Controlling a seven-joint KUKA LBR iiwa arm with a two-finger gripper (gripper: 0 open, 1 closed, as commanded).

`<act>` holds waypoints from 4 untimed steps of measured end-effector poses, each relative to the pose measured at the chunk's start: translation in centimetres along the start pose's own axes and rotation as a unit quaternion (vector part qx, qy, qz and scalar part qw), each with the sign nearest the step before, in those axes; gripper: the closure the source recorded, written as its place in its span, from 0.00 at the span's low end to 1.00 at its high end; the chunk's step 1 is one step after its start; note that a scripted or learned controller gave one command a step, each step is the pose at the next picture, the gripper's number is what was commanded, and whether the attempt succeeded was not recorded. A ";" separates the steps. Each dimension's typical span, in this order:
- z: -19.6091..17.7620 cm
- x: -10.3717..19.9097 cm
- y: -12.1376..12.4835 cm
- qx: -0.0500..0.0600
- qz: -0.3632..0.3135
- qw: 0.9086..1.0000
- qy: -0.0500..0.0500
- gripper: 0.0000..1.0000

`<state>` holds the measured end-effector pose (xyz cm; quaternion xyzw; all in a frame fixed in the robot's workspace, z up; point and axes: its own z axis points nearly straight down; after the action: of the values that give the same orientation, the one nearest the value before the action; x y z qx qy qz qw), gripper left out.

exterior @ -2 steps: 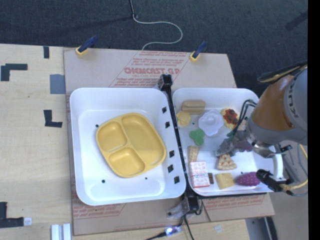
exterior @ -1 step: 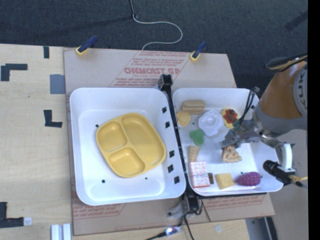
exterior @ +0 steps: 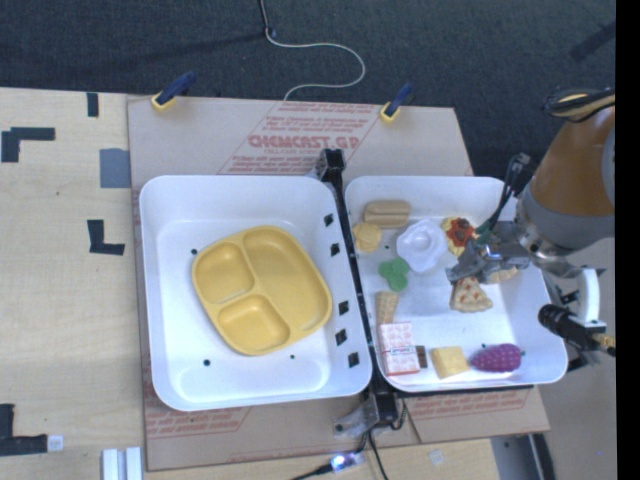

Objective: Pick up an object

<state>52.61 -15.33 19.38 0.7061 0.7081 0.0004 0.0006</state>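
Pizza slice (exterior: 470, 295): lying in the right bin (exterior: 520, 368).
Gripper (exterior: 472, 261): hovering just above it; finger state unclear.

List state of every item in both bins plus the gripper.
Yellow three-compartment plastic tray: flat in left bin, tilted diagonally.
Tan bread roll: lying at right bin's far side.
White crumpled cup: on its side.
Green toy piece: lying loose.
Pizza slice toy: flat, just below gripper.
Red-and-white carton: lying flat.
Purple grape bunch: resting at near edge.
Gripper: low over right bin, fingers unreadable.
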 end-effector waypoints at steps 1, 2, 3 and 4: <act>-3.1 0.1 0.1 0.000 0.000 1.000 0.000 1.00; -3.0 4.3 -0.5 0.003 -0.001 1.000 0.001 1.00; -3.1 10.6 -1.7 0.003 -0.002 1.000 0.001 1.00; -2.5 10.8 -2.6 0.003 0.001 1.000 0.000 1.00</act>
<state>49.98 -4.56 21.87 0.7069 0.7073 -0.0019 -0.0017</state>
